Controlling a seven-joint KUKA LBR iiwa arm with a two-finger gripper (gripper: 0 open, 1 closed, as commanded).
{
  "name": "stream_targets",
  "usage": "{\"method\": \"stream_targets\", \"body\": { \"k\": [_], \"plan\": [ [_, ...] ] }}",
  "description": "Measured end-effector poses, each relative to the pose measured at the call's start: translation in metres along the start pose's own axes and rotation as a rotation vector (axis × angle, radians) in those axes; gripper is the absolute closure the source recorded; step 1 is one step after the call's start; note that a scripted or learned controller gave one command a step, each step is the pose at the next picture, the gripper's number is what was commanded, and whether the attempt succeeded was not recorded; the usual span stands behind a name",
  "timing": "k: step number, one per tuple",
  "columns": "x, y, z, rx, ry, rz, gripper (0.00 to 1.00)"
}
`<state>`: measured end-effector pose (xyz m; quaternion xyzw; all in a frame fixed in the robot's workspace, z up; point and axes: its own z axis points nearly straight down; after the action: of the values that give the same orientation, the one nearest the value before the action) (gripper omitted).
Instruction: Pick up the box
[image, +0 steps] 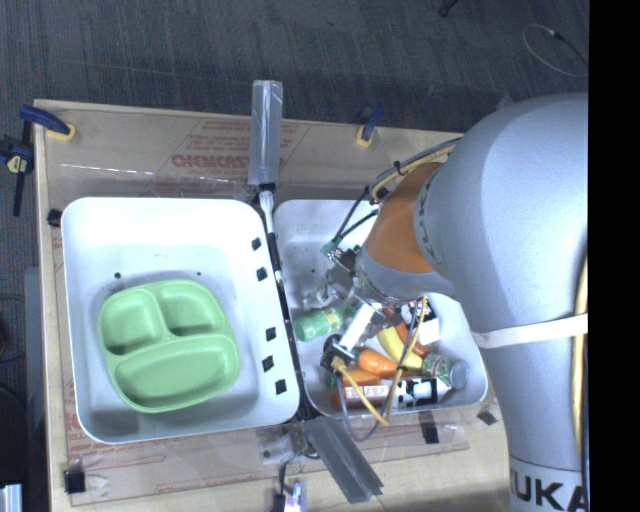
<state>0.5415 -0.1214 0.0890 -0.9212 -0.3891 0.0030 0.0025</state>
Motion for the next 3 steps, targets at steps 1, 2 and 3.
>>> {"method": "stream_targets", "body": {
  "k": [1,2,3],
  "plan": [
    [0.0,0.0,0.0,-0.001,0.0,0.0,0.0],
    [-0.017,0.003,-0.026,-0.003,0.001,0.038,0.0],
    [0.06,-0.134,-0.1,-0.002,0.0,0.042,0.0]
  ]
}}
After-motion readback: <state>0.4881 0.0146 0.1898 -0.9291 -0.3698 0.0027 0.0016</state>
